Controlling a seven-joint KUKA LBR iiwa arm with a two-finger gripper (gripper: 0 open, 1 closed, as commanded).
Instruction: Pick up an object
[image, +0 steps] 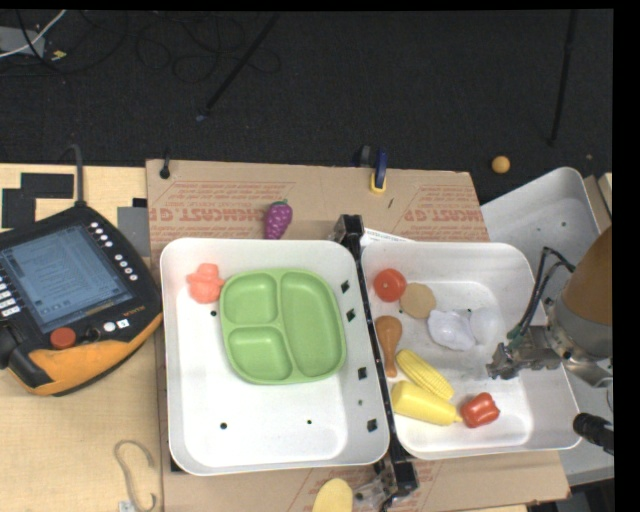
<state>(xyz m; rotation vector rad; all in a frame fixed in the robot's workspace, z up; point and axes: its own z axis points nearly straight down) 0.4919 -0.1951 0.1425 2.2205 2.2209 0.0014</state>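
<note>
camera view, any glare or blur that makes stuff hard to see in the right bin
Camera view: lighting is even and shadows soft; the clear plastic item washes out against the right bin, so its outline is hard to trace; the end effector at that bin's right edge is small, dark and soft-edged; the corn and red pepper read sharply.

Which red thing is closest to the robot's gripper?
The red pepper, at the right bin's front by the gripper. The red tomato sits farther back.

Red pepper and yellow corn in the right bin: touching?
Cannot tell. In the camera view the red pepper sits right against the yellow corn; contact or gap isn't plain.
</note>
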